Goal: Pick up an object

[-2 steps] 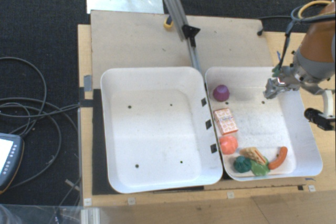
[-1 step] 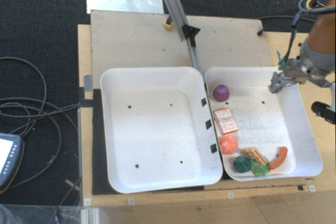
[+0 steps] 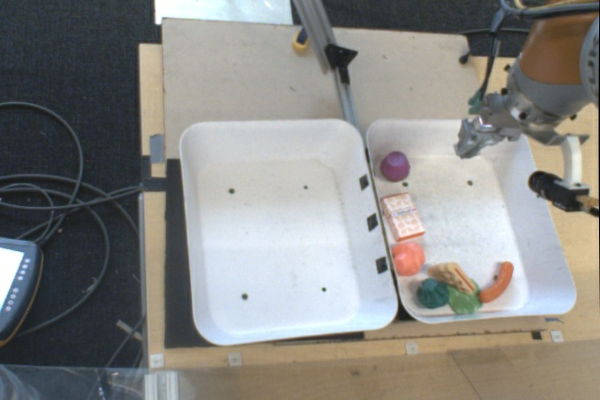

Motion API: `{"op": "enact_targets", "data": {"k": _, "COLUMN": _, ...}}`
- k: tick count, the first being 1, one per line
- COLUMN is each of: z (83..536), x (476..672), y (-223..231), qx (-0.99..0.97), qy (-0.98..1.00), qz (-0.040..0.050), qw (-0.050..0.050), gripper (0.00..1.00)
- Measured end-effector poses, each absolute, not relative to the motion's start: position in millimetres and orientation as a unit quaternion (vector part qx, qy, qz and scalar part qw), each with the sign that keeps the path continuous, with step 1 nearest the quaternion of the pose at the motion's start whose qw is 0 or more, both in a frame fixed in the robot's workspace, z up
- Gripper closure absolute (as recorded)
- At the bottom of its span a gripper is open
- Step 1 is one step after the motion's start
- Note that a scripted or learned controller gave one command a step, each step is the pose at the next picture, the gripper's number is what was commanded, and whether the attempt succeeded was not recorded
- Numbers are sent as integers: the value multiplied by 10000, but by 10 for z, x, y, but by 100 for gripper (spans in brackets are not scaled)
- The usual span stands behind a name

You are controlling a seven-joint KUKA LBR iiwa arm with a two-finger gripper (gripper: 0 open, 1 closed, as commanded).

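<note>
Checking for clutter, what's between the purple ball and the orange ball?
In the camera view, a small pink-and-white carton lies between the purple ball and the orange ball.

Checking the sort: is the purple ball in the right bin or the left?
In the right bin: the purple ball lies on its floor near the far left corner, past the divider.

Robotics lab, bench (image 3: 281, 70), white bins (image 3: 281, 314), teach pendant (image 3: 14, 281), floor cables (image 3: 66, 201)
</note>
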State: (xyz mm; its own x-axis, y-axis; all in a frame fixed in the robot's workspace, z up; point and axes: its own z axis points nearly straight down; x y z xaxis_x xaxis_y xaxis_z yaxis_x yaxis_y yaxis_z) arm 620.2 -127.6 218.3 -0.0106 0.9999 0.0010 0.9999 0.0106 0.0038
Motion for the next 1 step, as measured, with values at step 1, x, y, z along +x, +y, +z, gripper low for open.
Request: {"op": "enact_targets", "data": {"k": 1, "z": 2310, "x": 6307, "y": -724, "qx": 7030, "qy": 7112, "qz": 21, "qw": 5, "gripper": 100}}
